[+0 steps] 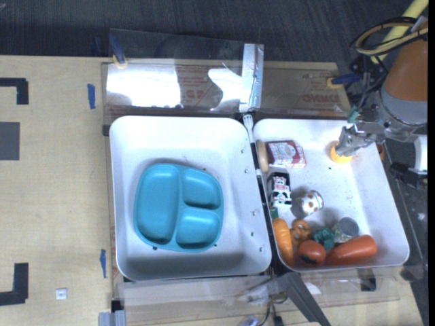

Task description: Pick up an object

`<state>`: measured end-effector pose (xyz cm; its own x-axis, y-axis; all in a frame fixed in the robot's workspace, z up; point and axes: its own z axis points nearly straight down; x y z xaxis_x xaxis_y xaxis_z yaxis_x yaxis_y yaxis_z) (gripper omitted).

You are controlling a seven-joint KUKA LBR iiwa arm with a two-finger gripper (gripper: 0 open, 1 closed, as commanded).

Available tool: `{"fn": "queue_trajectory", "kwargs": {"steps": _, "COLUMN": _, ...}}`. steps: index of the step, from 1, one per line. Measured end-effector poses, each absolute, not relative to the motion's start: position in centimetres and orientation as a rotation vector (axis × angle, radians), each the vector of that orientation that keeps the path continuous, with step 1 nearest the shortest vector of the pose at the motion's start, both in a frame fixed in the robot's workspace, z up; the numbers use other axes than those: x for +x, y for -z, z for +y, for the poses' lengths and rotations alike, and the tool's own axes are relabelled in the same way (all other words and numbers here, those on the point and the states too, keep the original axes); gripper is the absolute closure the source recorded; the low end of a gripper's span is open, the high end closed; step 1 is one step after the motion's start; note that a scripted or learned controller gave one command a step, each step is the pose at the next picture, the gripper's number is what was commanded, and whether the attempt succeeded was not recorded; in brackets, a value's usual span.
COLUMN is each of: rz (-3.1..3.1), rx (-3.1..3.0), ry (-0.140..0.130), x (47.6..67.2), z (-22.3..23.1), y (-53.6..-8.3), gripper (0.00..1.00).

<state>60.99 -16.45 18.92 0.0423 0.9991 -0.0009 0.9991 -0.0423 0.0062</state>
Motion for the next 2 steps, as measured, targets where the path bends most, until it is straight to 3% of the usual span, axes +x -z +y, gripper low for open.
{"fn": "queue_trajectory", "kwargs": {"steps": 1, "rz": 2.324, "rx": 2.110, "ry": -0.002, "x": 64.0, "z": -12.3, "y": -18.7, "gripper": 1.00}}
{"fn": "queue_trajectory", "kwargs": {"steps": 2, "rz": 2.292, "rx": 2.154, "ry": 0.001, "x": 56.7, "z": -5.4, "y": -18.3, "gripper": 1.00}}
